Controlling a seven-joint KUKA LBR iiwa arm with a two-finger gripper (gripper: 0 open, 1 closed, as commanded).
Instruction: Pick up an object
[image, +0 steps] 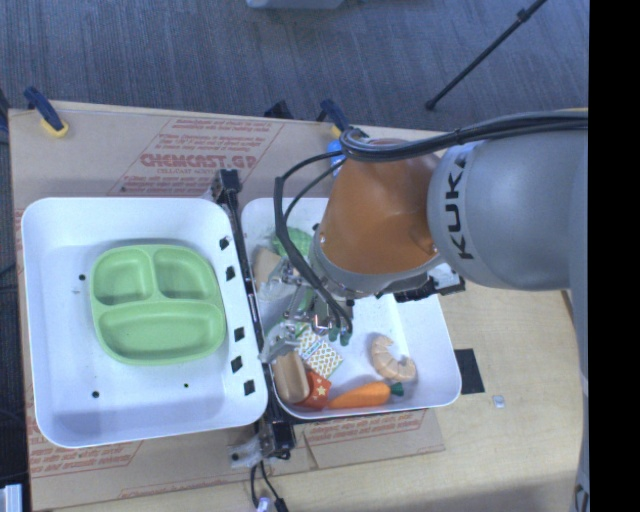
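My gripper (303, 325) reaches down into the right bin (440, 345), near its left wall, under the orange wrist band. Its tips sit just above a brown bread-like piece (290, 377) and a small checkered packet (322, 355). An orange carrot (360, 396) lies along the bin's front edge, with a red piece (317, 390) beside it. A shrimp-like toy (390, 360) rests to the right. A green leafy item (295, 242) and a beige piece (266, 266) lie further back, partly hidden by the arm.
The left bin (50, 300) holds a green divided plate (158, 302). A black divider with clips (240, 290) runs between the bins. The arm's grey body (510, 205) covers the back of the right bin. Cardboard lies under both bins.
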